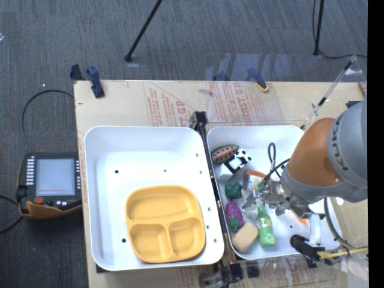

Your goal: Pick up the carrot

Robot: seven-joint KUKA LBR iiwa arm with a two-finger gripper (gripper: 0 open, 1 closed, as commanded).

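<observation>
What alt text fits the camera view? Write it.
A grey and orange robot arm reaches over the right bin, which holds toy foods including a green bottle. The left bin holds a yellow divided tray.

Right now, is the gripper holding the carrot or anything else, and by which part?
Cannot be told. The gripper sits low in the right bin among the toys, beside the carrot and above the green bottle; the wrist hides any grasp.

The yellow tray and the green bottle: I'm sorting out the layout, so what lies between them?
In the camera view, between the yellow tray and the green bottle run the two bins' adjoining walls, then a purple toy and a tan block.
</observation>
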